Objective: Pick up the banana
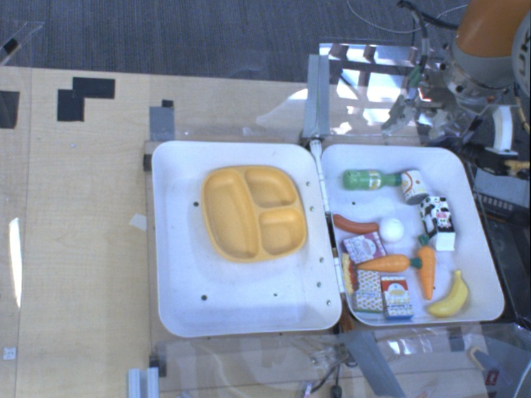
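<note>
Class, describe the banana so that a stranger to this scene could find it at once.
Look in the right-hand shallow white bin, at its near right corner. There lies the curved yellow plastic banana, just right of an upright orange carrot; it is that bin's only plain yellow thing.

place: robot lab | signs: big robot arm (496, 23) with loose wires (390, 11) | two white bins (241, 305) on a wood table (75, 247) | toy food (386, 264) | grey carpet floor (166, 23)
</note>
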`<state>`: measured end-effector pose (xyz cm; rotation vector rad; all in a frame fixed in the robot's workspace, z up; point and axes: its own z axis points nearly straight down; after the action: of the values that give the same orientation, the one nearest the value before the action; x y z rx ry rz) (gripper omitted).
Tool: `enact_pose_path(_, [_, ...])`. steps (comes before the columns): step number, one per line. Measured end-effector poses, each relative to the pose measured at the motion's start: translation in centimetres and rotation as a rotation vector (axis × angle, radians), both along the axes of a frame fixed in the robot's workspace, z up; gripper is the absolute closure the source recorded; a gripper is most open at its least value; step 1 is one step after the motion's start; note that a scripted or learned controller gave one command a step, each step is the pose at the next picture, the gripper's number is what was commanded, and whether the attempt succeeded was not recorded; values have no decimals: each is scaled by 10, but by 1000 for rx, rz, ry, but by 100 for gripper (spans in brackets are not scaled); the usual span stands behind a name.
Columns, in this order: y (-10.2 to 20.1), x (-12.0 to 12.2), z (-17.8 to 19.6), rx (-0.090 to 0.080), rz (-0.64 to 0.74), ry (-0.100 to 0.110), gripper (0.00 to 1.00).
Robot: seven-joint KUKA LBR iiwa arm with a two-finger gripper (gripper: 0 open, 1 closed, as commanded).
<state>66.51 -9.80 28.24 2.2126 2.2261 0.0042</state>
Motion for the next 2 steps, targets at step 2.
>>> enact_pose_path(2, [-7, -80, -188, 0, -14, -2, 0])
